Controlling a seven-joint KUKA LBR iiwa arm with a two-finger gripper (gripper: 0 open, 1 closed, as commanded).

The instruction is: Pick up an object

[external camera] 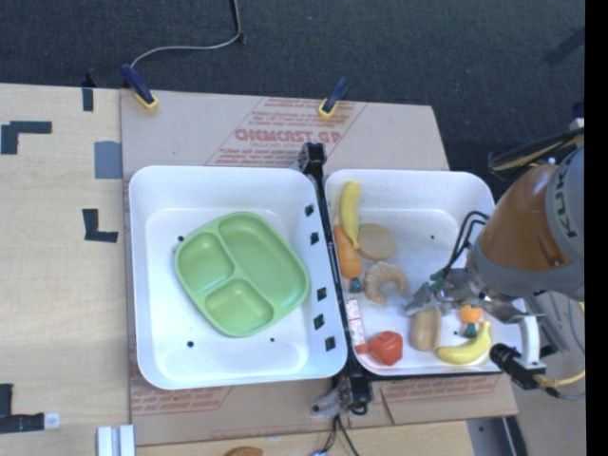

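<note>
While the gripper [425,299] hung low in the right bin [418,183], its grip unreadable, a yellow banana [465,350] and red tomato [386,347] lay nearest; behind them sat a croissant [385,280]; farthest, another banana [351,210].

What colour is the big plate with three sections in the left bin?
Light green. The divided plate shows plainly in the camera view, lying in the left bin.
</note>
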